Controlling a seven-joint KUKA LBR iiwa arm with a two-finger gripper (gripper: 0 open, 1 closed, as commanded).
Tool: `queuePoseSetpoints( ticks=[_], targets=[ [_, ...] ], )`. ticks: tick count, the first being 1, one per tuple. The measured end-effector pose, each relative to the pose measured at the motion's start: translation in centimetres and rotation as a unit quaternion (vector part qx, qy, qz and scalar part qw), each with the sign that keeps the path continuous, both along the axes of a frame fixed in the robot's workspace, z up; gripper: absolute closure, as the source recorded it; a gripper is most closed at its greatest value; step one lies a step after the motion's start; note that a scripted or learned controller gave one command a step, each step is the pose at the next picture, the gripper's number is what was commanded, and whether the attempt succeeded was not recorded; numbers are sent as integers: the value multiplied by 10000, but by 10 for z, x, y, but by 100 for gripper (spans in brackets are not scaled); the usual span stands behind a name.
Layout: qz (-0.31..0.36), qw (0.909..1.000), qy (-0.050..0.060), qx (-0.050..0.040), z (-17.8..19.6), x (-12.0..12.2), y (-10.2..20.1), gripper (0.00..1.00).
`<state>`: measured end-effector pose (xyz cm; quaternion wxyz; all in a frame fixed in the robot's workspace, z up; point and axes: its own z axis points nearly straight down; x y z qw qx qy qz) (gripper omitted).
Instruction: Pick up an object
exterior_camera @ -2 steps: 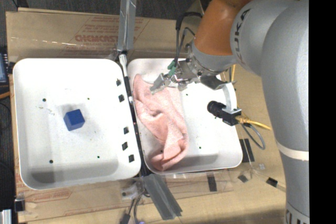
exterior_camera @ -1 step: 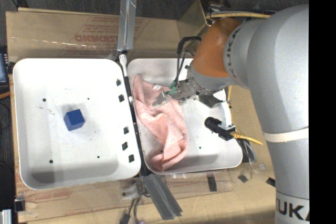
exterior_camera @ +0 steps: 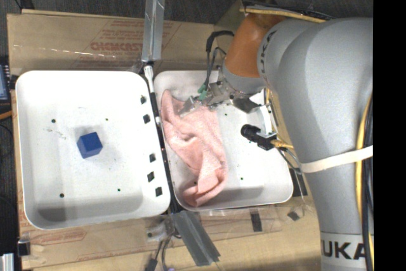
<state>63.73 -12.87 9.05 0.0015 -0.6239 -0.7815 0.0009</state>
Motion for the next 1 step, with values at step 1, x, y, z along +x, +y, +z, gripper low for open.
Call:
queuePoseSetpoints(
  ticks=[1],
  targets=[
    [309, 9995, -3, 4, 1, -89, -16, 0]
  ],
)
